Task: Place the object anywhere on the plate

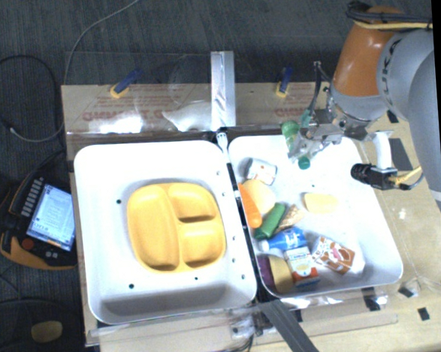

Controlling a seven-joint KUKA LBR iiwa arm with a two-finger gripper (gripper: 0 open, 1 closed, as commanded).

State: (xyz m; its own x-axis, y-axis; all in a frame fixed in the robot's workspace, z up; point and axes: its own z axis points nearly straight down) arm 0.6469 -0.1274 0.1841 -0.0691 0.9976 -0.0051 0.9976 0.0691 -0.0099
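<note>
The gripper (302, 145) hung over the right bin's (374, 221) far corner; I couldn't tell its grip. Objects (289, 238) lay heaped there, the yellow plate (176, 225) waiting in the left bin (103, 217).

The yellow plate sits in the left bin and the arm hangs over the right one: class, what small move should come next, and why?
Probably lower the tool toward the pile of items in the right bin. It hangs above that bin's upper part, away from the pile, and the yellow plate in the left bin bears nothing.
</note>
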